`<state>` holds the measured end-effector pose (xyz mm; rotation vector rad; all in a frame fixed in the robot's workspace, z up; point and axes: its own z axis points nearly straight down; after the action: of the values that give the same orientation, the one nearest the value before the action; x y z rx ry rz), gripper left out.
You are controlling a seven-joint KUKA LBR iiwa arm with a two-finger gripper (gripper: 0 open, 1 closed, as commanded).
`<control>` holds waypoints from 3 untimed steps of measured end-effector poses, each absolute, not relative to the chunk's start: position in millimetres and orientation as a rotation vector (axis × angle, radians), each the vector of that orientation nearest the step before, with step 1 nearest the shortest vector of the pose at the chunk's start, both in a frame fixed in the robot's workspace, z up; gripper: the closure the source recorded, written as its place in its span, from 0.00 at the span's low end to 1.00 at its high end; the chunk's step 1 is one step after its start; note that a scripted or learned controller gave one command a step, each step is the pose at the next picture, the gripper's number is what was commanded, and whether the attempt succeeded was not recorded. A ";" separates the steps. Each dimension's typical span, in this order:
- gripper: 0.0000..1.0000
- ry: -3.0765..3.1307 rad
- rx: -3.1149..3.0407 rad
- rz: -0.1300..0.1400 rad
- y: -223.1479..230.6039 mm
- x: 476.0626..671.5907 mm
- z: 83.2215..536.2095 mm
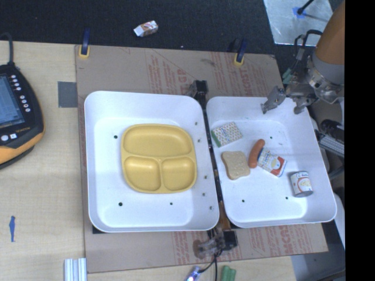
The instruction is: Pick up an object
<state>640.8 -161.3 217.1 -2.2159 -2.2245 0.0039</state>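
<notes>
Nearest me, at the lower right of the right bin [234, 215], I see a small can [301, 184] lying on its side close to the wall. Just above it and to the left sit a white and red packet [272, 162], a sausage [256, 153] leaning against that packet's edge, and a slice of toast [236, 164] just beside the sausage. A little farther up lies a green and white packet [227, 133] near the divide between the bins. I judge these were scattered loosely so that any one of them can serve as the pick.

The left bin [99, 157] holds a yellow divided plate [159, 157], set squarely in its middle; I take it as the drop side, not my concern now.

Farthest off, my gripper [288, 100] hangs over the upper right corner of the right bin, its fingers spread apart with nothing between them. The sausage and the white and red packet are the closest candidates, lying below and slightly left of it, still well apart from the fingertips. I would need to travel toward the bin's middle and come down.
</notes>
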 end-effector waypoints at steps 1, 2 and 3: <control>0.00 -2.224 -2.214 0.007 -172.3 595.2 98.7; 1.00 -2.227 -2.212 0.008 -173.3 595.7 109.8; 1.00 -2.225 -2.214 0.005 -148.2 549.2 165.4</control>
<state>549.2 -148.2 165.4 -2.2143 -2.2254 0.0050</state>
